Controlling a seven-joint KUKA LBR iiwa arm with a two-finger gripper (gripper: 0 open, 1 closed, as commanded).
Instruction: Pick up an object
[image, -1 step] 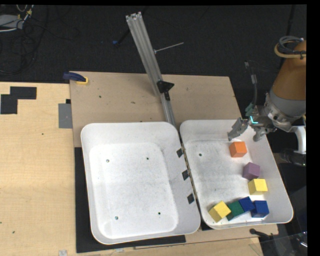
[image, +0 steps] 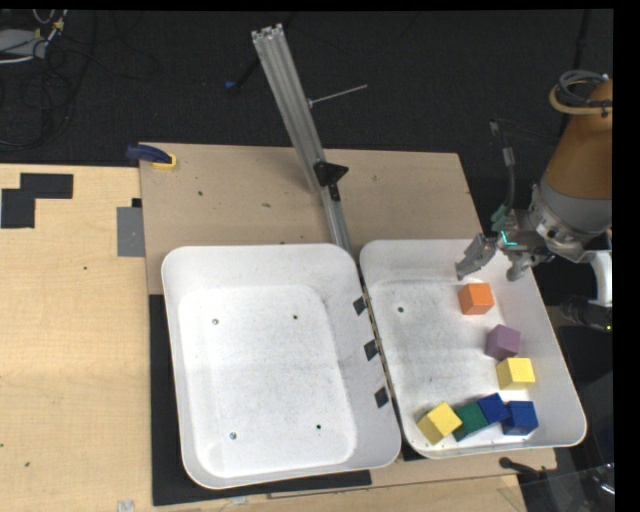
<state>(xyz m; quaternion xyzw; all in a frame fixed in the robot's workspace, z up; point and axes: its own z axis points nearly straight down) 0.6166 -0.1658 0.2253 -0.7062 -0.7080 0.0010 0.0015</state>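
Your gripper (image: 497, 261) hangs at the upper right of the frame over the right bin (image: 400, 262), fingers spread wide with nothing between them. The orange block (image: 477, 298) lies just below it. Further down you find a purple block (image: 503, 341), a yellow block (image: 516, 372), and a cluster of yellow, green and blue blocks (image: 480, 416) at the bin's lower edge.

No legible text, label, brand, number or sign on any surface
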